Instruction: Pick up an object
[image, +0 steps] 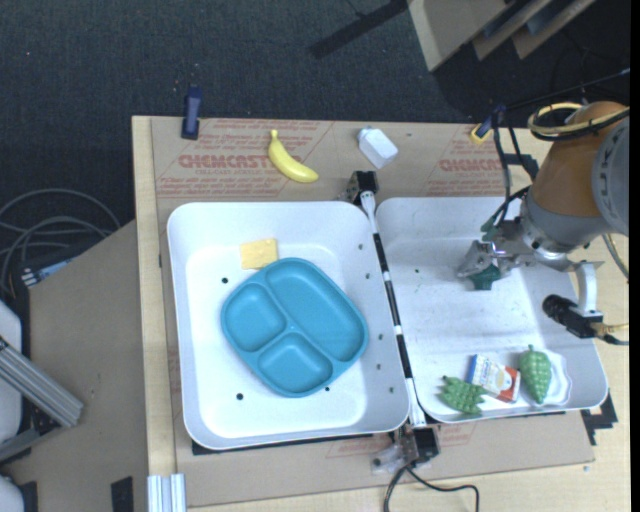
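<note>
Camera view: we log the gripper (484, 268) low in the right bin (440, 320); we cannot tell its state. It may come up with nothing, being well apart from the green toys (462, 395).

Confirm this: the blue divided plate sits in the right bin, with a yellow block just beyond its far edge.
Not quite. The blue divided plate sits in the left bin, not the right one, as the camera view shows. The rest holds: the yellow block lies just beyond the plate's far edge.

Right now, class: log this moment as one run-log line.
gripper: low over right bin, upper part | grasp: unclear | left bin: blue plate, yellow block | right bin front: three small items
</note>
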